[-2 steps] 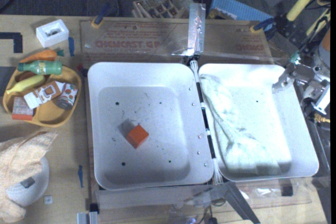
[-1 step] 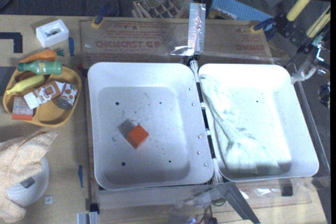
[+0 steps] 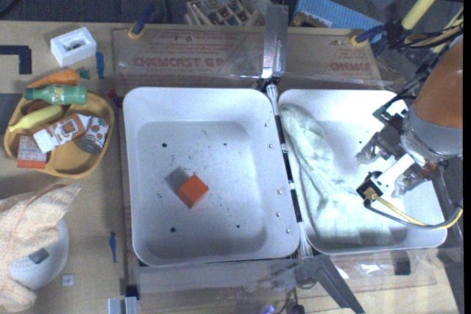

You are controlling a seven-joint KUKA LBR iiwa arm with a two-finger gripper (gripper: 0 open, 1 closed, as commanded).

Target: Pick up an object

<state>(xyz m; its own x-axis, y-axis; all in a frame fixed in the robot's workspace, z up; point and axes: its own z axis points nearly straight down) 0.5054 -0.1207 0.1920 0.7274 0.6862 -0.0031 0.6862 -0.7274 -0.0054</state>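
table (image 3: 88, 232): yellow bowl (image 3: 73, 165) of packets, far left | left bin (image 3: 140, 158): orange cube (image 3: 193, 191) | right bin (image 3: 331, 103): crumpled white cloth (image 3: 313, 158) | hand (image 3: 383, 173) above right bin, grip: cannot tell

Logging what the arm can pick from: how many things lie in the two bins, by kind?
Orange block: 1, in the left bin
White cloth: 1, in the right bin
Total: 2
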